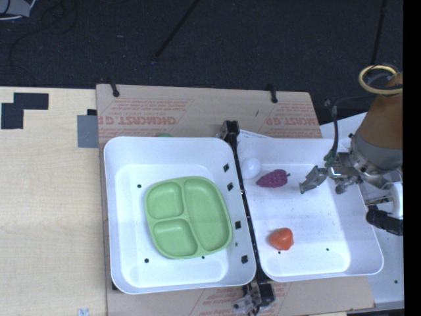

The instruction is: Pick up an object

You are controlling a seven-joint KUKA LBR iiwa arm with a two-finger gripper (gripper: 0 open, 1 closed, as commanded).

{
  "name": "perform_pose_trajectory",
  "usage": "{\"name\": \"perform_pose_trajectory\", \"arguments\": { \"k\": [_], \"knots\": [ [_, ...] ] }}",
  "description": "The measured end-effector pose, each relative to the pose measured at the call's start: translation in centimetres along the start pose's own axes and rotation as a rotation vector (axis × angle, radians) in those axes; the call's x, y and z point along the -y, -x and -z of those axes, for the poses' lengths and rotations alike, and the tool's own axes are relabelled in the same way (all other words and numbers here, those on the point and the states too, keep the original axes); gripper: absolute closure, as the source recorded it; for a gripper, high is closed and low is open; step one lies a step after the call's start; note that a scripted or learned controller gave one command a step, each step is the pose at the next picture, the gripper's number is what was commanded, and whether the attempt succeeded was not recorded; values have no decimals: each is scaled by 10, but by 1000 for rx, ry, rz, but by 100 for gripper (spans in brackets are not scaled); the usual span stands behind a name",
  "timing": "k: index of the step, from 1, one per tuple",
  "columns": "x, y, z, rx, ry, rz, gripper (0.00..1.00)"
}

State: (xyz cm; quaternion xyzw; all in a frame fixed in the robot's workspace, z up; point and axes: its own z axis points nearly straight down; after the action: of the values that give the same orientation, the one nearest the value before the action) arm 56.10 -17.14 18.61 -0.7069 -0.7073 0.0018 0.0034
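In the right bin [358,259], a purple bunch-of-grapes toy [272,178] lies near the back left. A red-orange toy [281,238] sits nearer the front. A small white round object [250,168] rests against the bin's left wall. My gripper [323,185] hovers over the right bin's back right part, to the right of the purple toy and apart from it. Its two fingers are spread open with nothing between them. The arm's orange band [385,120] rises at the right edge.
The left bin [125,176] holds a green divided plate [187,216]. A black divider with clips [240,203] runs between the bins. Cardboard [197,114] lies under both bins, with pale wooden bench [46,209] to the left.
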Motion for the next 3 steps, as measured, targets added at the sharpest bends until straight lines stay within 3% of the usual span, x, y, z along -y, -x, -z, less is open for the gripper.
{"name": "perform_pose_trajectory", "arguments": {
  "k": [2,3],
  "knots": [
    [-2,0,-97,0,1,-2,0],
    [-2,0,-84,1,2,-4,100]
  ]
}}
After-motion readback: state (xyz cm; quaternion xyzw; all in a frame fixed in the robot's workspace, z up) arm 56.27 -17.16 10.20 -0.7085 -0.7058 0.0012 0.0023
